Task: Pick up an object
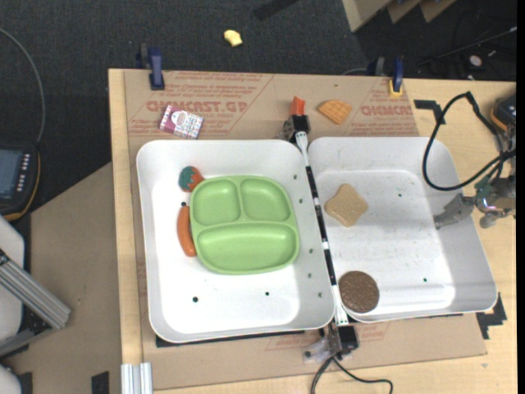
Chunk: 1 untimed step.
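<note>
In the right bin (459, 298) a tan slice of toast (346, 205) lies flat near the left wall. A round brown patty (358, 291) sits at that bin's front left corner. The left bin (164, 302) holds a green divided plate (244, 224) in its middle. An orange carrot-like piece (186, 230) lies against the plate's left side. A small teal and red ball (190, 177) rests just behind the carrot-like piece, by the plate's back left corner.
A waffle-like piece (334, 111) and a pink packet (180, 121) lie on the bench behind the bins. A black cable (435, 138) loops over the right bin's back right corner. A grey bracket (451, 213) touches its right rim. A yellow bit (233, 37) lies on the floor.
</note>
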Each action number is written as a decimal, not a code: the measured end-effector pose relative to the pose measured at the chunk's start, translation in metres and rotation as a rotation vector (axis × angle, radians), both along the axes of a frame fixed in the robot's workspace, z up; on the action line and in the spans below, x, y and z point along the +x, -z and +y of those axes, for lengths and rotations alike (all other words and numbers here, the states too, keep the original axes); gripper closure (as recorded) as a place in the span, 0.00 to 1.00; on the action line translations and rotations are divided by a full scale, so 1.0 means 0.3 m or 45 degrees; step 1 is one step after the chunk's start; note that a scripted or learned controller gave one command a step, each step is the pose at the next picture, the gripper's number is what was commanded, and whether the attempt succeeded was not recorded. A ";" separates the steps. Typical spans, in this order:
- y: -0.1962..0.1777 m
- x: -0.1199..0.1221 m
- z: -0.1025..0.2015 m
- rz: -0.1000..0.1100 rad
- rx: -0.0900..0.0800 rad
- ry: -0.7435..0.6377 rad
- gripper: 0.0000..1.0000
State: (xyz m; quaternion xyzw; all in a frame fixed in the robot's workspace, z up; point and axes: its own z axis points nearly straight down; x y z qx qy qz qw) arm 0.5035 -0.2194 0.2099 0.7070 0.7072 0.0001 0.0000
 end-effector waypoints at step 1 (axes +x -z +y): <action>0.164 0.298 0.209 -0.004 0.003 -0.012 0.00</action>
